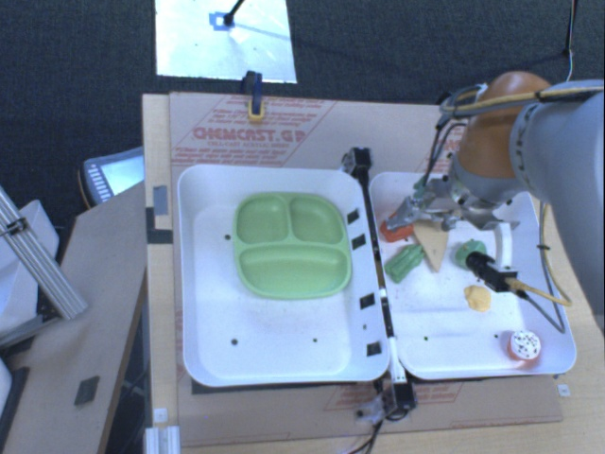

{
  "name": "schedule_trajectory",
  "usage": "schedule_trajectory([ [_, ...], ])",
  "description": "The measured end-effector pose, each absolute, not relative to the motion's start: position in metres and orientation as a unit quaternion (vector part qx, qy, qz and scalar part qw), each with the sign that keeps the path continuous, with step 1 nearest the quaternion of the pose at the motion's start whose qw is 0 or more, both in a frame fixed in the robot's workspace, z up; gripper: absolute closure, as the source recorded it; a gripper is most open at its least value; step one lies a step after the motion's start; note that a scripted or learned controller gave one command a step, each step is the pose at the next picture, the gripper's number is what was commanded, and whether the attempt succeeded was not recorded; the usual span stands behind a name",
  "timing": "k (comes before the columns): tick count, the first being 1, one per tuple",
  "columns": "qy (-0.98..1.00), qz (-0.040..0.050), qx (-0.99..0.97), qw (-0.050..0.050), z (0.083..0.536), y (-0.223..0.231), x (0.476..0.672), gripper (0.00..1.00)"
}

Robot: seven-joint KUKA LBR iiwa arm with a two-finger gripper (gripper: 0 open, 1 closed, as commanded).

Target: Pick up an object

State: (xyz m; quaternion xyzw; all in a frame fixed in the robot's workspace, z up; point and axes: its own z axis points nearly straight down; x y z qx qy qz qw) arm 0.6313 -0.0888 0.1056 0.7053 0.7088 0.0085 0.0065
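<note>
Gripper point(427, 208): finger state hidden, I couldn't tell.
Cheese wedge point(435, 246): at its 6 o'clock; looked light, stiff (pinch the flat sides).

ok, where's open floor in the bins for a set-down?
Left bin: bare floor all around the green divided plate, widest along the near wall. Right bin: free near strip between the divider and the sprinkled donut. Crowded up top around the gripper: cheese wedge, green piece.

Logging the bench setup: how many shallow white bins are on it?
2. The left bin holds a green divided plate; the right bin, beside it, holds small toy food pieces, with the arm over its far end. None seem hidden.
</note>
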Motion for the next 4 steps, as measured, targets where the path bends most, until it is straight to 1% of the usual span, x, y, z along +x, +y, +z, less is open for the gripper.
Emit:
schedule_trajectory([
  [1,0.709,0.0097,0.705,0.007,0.116,-0.088,0.632,1.00],
  [2,0.709,0.0013,0.706,0.002,0.159,-0.089,0.633,1.00],
  [4,0.709,0.0021,0.705,0.003,0.252,-0.094,0.647,1.00],
])
